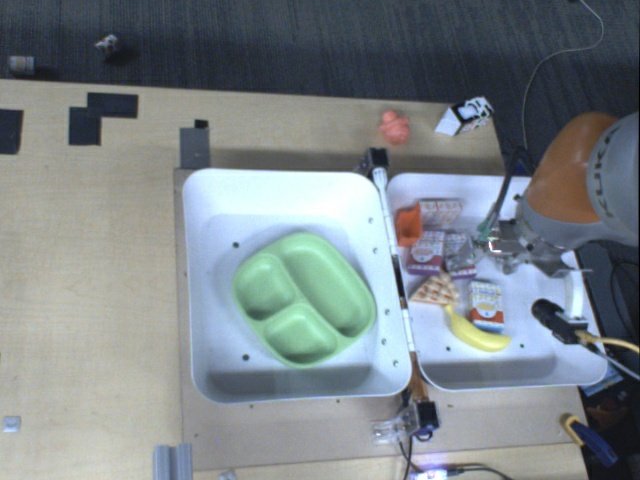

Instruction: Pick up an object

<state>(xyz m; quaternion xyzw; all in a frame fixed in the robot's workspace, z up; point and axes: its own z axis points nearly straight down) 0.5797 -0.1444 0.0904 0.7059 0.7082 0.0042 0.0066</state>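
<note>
Two white bins are seen side by side on the tabletop [90,288]. The left bin [205,368], at the centre of the frame, is occupied by a green tray [303,296] with three compartments, lying flat and turned at a slant.

The right bin [530,368], at the right of the frame, carries a cluster of small things. An orange item [408,224] is seen at its upper left, beside the divider between the bins. To its right a small box [440,211] is laid, and below that a purple packet [427,251]. A waffle-patterned wedge [435,290] lies in the middle of the bin, with a banana [476,335] just below it and to the right. A small carton [486,303] with a red and white face is placed just above the banana, touching or nearly touching it.

The arm [575,183] is seen reaching in from the right edge, its orange band at the upper right. The claw [497,246] is located over the upper middle of the right bin, just right of the purple packet and above the carton. How far it is open cannot be told, and nothing can be made out between its tips.

On the tabletop beyond the bins, a pink lump [395,126] and a black-and-white block [466,116] are seen near the upper right.
</note>
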